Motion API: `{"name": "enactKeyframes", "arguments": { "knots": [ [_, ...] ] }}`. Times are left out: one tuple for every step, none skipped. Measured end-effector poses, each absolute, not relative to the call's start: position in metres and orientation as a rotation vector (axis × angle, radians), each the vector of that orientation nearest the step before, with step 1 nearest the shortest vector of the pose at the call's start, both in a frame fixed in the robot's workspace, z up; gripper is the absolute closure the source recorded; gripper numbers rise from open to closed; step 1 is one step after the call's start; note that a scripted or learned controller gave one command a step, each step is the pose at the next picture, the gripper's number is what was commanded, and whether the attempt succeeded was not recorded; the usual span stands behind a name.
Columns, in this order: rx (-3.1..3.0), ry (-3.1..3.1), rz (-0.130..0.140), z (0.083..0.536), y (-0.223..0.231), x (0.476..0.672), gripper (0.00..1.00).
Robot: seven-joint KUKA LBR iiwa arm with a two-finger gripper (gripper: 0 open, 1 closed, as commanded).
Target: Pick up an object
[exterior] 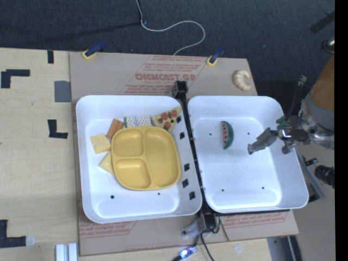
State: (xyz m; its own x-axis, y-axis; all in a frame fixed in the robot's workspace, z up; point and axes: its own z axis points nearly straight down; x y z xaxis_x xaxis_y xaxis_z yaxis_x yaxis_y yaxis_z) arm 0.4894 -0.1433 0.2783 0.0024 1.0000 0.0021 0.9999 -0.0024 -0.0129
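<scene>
I see two white bins side by side on a sheet of cardboard. The left bin holds a yellow divided plate with three compartments, lying near the middle. Tucked around the plate's upper and left edges are small toy food pieces: a tan cracker-like square, a brown biscuit piece, a pale wedge partly under the plate, and a pizza slice at the top, beside a speckled strip I cannot identify.

The right bin holds a single toy watermelon slice, lying flat in its upper middle part. Its long axis runs roughly top to bottom in my view, with the green rind on the right side and the red flesh facing left.

The gripper hangs over the right bin, to the right of the watermelon slice and apart from it. I cannot tell how its pincer stands.

Red printing on the cardboard above the bins appears upside down; I cannot read it reliably.

A beige shell-like object lies on the cardboard's upper right corner.
</scene>
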Motion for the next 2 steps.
{"name": "enactKeyframes", "arguments": {
  "knots": [
    [-2.220, -2.221, 0.002, 0.284, -0.143, 0.491, 0.00],
    [-2.217, -2.219, 0.005, 0.240, -0.139, 0.491, 0.00]
  ]
}}
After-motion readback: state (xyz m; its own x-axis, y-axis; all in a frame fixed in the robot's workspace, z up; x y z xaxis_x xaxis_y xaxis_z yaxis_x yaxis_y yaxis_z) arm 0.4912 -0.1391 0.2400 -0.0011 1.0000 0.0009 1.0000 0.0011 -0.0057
